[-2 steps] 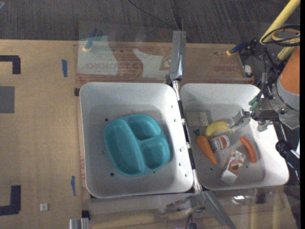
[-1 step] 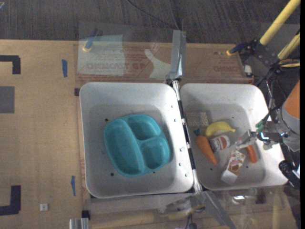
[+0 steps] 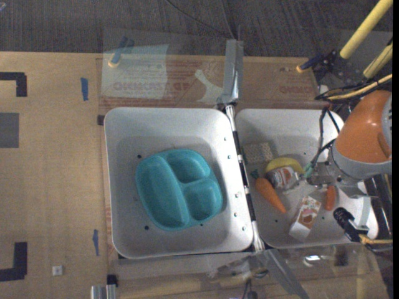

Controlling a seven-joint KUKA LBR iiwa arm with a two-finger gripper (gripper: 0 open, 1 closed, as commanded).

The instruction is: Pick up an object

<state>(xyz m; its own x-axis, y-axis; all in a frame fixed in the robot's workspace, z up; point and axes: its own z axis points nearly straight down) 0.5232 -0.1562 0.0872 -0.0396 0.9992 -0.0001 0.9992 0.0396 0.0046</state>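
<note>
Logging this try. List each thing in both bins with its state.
Teal plastic divided plate: flat, upright, alone in left white bin.
Orange toy carrot: lying slantwise in right white bin.
Small white carton: on its side.
Yellow toy banana: lying flat.
Tan square sponge: flat.

- The divided plate (image 3: 179, 189) lies in the left bin (image 3: 118, 136).
- In the right bin (image 3: 274, 120), the carrot (image 3: 270, 194) lies left of the carton (image 3: 305, 215).

Two bins (image 3: 124, 129), one teal plate (image 3: 179, 189), two carrots (image 3: 271, 195).
</note>
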